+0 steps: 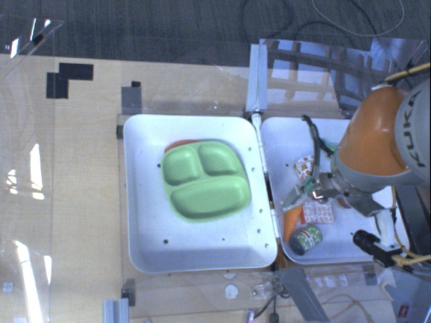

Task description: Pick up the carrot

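The carrot [291,223] is a short orange piece lying near the front left corner of the right bin [279,134]. My gripper [307,191] hangs low over that bin, just behind and slightly right of the carrot, with its metal tip close to the carrot's far end. The grey arm with its orange band [374,140] covers much of the bin's right half. I see nothing lifted off the bin floor.
A green can [307,238] lies right beside the carrot, and a red-and-white checked packet [317,212] sits just behind it. Another small packet [304,166] lies farther back. The left bin [145,247] holds a green divided plate [205,180] with something red-orange [178,144] under its far edge.
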Controlling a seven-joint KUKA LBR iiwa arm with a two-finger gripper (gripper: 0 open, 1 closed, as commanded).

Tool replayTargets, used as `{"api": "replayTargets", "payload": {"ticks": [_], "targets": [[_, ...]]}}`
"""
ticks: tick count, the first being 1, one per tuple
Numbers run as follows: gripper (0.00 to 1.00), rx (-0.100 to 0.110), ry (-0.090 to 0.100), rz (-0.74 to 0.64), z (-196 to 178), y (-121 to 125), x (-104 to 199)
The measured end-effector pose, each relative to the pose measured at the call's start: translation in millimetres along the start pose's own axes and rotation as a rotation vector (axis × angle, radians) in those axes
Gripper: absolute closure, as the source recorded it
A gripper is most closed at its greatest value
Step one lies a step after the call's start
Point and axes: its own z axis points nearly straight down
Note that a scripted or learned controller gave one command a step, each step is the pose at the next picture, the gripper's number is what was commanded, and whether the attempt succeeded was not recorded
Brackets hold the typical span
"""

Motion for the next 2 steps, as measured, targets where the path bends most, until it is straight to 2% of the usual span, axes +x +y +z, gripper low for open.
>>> {"api": "replayTargets", "payload": {"ticks": [1, 2], "targets": [[0.0, 0.0, 0.0, 0.0, 0.0, 0.0, 0.0], [0.0, -0.01, -0.005, -0.184, 81.6, 11.4, -49.5]]}}
